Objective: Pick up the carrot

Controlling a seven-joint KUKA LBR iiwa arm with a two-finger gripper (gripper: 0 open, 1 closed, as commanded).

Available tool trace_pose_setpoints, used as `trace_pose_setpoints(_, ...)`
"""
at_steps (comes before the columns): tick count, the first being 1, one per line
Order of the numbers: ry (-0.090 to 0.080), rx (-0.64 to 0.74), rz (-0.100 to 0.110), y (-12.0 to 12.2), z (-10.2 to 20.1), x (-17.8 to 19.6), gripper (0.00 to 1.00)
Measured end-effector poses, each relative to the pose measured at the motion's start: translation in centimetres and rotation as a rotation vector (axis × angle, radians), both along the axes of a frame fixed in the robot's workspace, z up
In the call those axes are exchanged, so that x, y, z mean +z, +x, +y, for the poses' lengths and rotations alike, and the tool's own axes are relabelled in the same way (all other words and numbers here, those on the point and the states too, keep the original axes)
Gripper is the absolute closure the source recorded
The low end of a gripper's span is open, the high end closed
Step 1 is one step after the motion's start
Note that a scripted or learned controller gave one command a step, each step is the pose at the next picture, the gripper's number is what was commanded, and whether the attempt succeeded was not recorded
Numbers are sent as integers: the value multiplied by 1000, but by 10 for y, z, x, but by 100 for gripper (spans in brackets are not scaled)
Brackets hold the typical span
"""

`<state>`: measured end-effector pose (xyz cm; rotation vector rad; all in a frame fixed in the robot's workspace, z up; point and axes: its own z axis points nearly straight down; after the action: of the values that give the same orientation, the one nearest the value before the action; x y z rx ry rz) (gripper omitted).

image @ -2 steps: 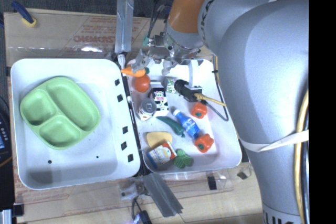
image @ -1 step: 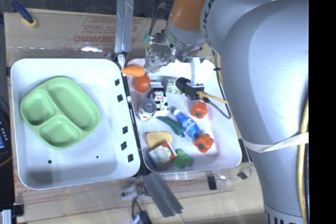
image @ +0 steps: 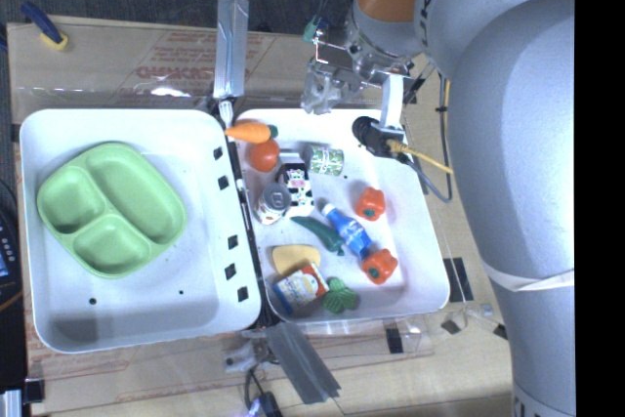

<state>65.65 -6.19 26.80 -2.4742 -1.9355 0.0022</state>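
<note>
Two shallow white plastic bins sit side by side on a tabletop [image: 146, 54], seen from above at a slant. The left bin [image: 59, 308] holds a light green three-section plastic tray [image: 109, 207]. The right bin [image: 420, 239] holds a scatter of toy food and small packages.

The small orange toy carrot with a green tip [image: 249, 131] lies at the far left corner of the right bin, just beside the divider between the bins. Touching it on the near side is a round red toy tomato [image: 263, 156]. Farther in lie a silver can [image: 274, 200], a black-and-white carton [image: 296, 183], a green-labelled tin [image: 326, 160], a blue bottle [image: 344, 228], a dark green pepper [image: 312, 228], two orange-red toy pieces [image: 370, 203] and [image: 380, 265], a yellow wedge [image: 294, 258], a colourful pouch [image: 301, 288] and a small green leafy toy [image: 340, 297].

The large grey robot arm with an orange band [image: 508, 93] reaches in from the right. Its tool [image: 327, 93] hangs above the far rim of the right bin, to the right of the carrot and apart from it. Nothing is between its fingers; whether they are spread or pressed together cannot be told.
</note>
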Motion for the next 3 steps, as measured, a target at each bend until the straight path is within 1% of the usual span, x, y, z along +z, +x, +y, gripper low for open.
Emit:
trace_pose_setpoints(1,1,1,1,0,1,-1,0)
trace_pose_setpoints(2,0,9,3,0,2,9,100)
trace_pose_setpoints(3,0,10,4,0,2,9,0)
